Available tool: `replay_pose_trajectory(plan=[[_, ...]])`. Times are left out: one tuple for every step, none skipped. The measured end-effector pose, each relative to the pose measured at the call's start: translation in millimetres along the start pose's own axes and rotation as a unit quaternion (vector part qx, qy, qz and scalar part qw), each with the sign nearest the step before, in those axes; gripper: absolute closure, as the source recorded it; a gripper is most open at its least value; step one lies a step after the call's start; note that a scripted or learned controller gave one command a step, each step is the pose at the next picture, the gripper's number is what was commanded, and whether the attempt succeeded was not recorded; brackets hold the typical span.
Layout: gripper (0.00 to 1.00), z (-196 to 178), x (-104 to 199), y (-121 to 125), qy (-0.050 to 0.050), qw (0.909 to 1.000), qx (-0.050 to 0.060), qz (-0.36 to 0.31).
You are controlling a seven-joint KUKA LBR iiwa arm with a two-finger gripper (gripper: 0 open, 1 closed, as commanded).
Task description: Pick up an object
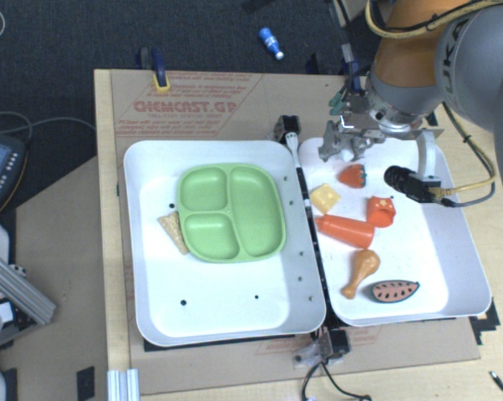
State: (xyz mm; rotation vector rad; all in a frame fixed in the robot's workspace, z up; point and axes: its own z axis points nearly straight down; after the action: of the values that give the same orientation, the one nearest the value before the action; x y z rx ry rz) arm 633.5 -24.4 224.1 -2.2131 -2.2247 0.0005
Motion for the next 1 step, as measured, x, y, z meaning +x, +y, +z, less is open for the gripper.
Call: replay_pose_trajectory(plan=[[1.00, -11.2, 55.7, 0.6, 0.000, 1.0000, -0.003, -0.001]])
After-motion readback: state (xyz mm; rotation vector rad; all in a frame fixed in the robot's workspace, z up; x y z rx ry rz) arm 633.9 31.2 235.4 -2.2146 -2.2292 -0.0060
